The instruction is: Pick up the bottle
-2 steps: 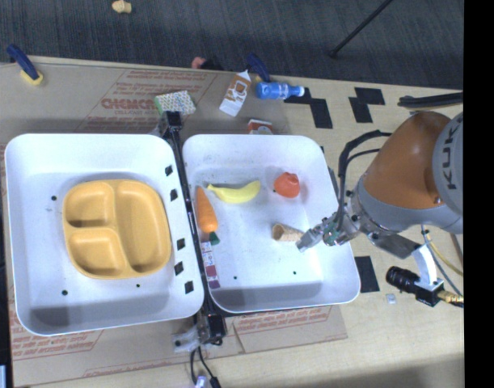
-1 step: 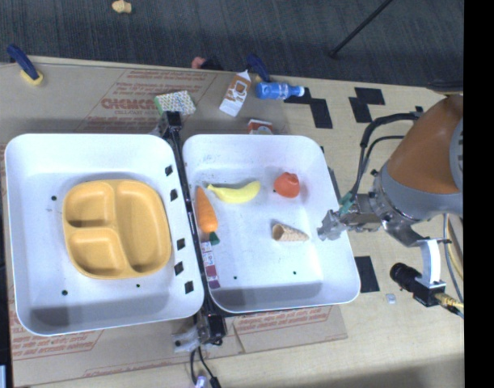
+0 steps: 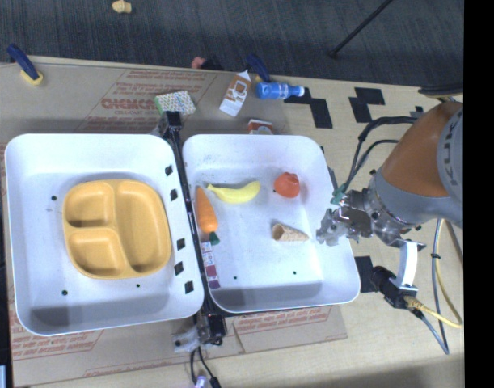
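Hand (image 3: 329,231) at right bin's (image 3: 230,291) edge, grip unclear; bottle (image 3: 275,91) lies outside.

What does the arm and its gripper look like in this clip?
The arm is a rounded body with a broad orange band over grey. The gripper is a cluster of grey metal parts. Dark cables loop above it; a yellow cable trails below.

Grey arm (image 3: 408,196), orange band, black and yellow cables.
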`<state>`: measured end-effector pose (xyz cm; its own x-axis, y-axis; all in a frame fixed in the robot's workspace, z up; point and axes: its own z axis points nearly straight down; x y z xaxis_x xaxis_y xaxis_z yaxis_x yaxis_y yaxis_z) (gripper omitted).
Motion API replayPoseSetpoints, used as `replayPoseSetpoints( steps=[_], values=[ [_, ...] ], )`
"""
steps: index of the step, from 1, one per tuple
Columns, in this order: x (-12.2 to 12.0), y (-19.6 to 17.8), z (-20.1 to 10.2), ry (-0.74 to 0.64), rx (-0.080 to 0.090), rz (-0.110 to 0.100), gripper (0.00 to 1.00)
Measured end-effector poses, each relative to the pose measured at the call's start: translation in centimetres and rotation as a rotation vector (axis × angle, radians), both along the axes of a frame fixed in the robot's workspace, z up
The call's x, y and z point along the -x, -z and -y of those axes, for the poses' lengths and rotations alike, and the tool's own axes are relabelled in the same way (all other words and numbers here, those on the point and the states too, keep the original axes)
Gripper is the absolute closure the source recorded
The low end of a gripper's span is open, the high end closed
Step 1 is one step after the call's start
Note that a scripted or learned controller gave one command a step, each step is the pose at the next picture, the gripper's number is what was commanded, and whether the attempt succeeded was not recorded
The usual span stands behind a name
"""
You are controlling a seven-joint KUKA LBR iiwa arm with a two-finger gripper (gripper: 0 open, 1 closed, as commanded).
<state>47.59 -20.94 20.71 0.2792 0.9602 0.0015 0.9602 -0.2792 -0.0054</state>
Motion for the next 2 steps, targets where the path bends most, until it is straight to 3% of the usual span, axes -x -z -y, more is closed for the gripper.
replayPoseSetpoints(
  steps=[1,2],
  values=[
    [-0.07,-1.81,-0.48,0.010,0.002,0.003,1.00],
    [-0.02,-0.95,-0.55,-0.145,-0.001,0.001,1.00]
  ],
)
